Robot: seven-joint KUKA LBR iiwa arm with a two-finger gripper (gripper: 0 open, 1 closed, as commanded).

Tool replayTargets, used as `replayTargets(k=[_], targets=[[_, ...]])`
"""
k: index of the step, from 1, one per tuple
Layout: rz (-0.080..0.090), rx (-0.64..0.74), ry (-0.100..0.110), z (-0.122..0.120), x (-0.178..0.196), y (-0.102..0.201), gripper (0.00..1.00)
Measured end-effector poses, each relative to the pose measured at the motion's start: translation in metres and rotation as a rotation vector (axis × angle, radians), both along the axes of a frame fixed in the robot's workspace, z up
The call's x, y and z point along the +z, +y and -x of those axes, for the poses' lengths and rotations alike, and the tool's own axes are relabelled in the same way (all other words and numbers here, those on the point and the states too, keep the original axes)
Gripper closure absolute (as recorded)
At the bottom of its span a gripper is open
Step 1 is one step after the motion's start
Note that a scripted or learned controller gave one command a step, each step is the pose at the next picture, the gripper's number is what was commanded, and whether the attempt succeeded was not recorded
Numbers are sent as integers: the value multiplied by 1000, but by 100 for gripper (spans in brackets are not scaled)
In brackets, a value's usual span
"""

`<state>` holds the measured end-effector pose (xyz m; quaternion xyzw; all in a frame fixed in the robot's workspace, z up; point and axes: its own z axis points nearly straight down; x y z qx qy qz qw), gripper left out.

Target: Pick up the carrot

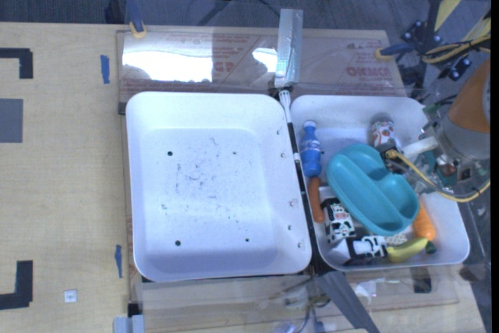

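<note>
A slim orange carrot lies along the left wall of the right bin, just below a blue bottle. A second orange piece, short and tapered, rests near the bin's right front corner, by a banana. My gripper hangs over the right side of the bin, at the upper right edge of a teal dish, well to the right of the slim carrot. Cables and the wrist hide its tips.
Two black-and-white cow-patterned items lie below the dish. A small can stands at the back of the right bin. The left bin is beside it. A metal divider stands behind the bins.
</note>
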<state>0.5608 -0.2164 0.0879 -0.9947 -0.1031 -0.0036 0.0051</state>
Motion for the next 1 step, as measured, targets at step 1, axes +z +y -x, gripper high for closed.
replayTargets(k=[1], targets=[[10,-5,7,6,114,-7,100]])
